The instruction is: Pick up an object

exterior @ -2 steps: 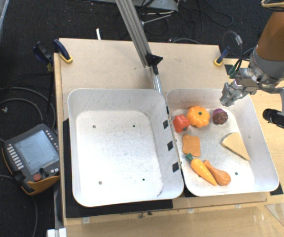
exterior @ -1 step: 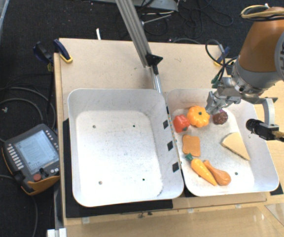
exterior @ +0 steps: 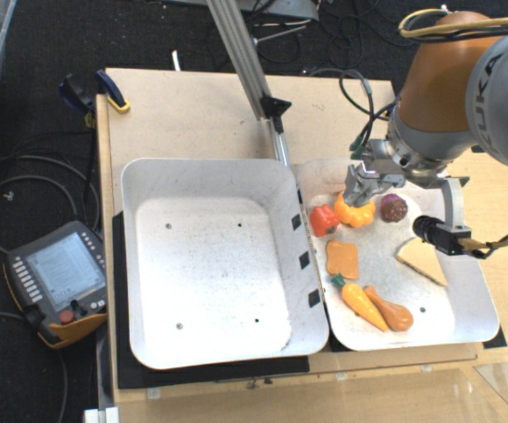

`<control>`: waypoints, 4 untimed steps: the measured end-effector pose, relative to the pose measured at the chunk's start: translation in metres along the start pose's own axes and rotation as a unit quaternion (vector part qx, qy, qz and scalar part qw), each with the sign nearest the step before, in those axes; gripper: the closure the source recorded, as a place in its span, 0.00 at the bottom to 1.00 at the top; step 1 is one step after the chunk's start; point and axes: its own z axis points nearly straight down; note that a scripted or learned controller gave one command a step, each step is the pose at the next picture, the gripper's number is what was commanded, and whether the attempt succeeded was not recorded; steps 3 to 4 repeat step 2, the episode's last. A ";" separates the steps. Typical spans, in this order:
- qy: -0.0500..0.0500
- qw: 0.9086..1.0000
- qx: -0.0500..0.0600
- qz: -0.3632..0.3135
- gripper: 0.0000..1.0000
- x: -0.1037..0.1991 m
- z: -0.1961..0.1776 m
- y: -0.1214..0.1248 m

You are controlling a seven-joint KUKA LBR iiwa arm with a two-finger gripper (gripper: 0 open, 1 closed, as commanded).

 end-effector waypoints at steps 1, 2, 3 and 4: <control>0.000 1.000 0.000 0.000 1.00 0.044 -0.003 -0.010; 0.000 1.000 0.001 0.000 1.00 0.090 -0.007 -0.027; 0.000 1.000 0.001 0.000 1.00 0.090 -0.007 -0.027; 0.000 1.000 0.001 0.000 1.00 0.090 -0.007 -0.027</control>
